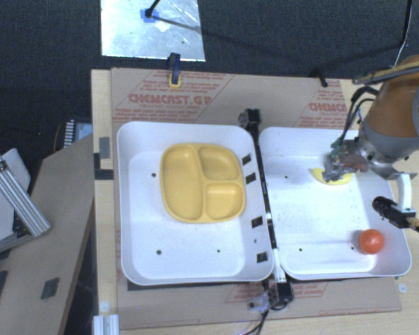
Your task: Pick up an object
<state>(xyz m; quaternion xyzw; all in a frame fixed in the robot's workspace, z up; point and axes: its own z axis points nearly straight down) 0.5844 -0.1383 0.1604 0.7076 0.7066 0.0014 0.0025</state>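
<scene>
A small yellow object [337, 179] lies flat in the right bin [314, 243], near its far right part. My gripper [334, 167] is down right on top of it, reaching in from the right, and hides most of it. An orange-red ball [370, 241] rests near the right bin's front right corner, well apart from the gripper. In the left bin [136, 250] lies a yellow divided plate [201, 181] with three compartments.
A black divider with clips [260, 194] runs between the two bins. A black fitting [394, 212] juts over the right bin's right rim. The arm's grey and orange body [398, 110] hangs over the right bin's far right corner.
</scene>
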